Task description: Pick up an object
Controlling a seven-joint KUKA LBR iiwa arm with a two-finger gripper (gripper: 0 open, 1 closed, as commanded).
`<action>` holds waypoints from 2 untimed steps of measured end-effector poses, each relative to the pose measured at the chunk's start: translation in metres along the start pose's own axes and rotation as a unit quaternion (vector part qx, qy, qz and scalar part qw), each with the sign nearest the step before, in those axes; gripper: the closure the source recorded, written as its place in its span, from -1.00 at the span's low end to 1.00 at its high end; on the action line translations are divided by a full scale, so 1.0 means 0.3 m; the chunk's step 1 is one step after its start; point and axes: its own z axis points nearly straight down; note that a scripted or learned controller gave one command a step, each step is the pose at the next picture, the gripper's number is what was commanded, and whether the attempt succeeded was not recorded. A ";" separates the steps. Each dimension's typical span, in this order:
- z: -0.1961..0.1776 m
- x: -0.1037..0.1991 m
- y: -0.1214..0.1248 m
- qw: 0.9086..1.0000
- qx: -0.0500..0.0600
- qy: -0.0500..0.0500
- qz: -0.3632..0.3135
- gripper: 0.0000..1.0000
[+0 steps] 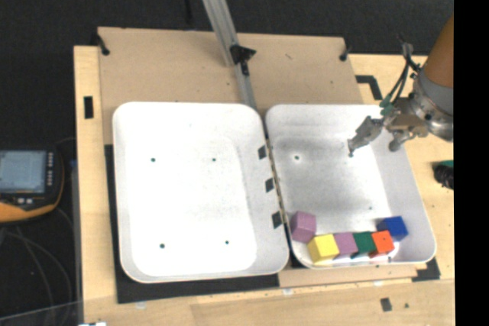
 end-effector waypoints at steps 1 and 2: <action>-0.037 -0.005 0.002 1.000 -0.002 -0.001 0.000 1.00; 0.250 0.311 0.067 1.000 0.004 0.002 -0.005 1.00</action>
